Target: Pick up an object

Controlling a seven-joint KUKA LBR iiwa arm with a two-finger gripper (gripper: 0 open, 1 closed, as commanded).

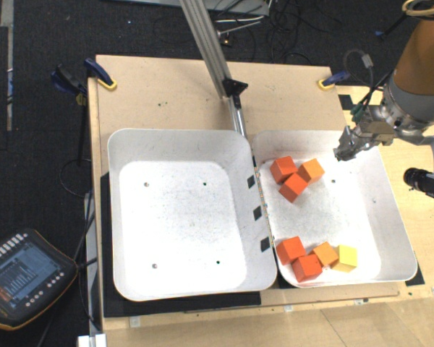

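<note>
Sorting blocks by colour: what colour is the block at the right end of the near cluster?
Yellow block, clearest in the camera view.

- Arm [422, 56] comes in from the right edge of the scene, at the far-right corner.
- Orange band is the big rounded segment up top, with a grey section just below it.
- Below the grey, the wrist [382, 121] steps down and leans left and nearward; cables loop off it on the far side.
- Gripper [345, 152] hangs at the wrist's lower left end, dark, tilted and pointing down-left.
- Gripper tip is small and dark, detail too fine to read.
- Nothing visible at the tip.
- A black rounded part of the rig juts out at the right edge, nearer than the wrist.
</note>
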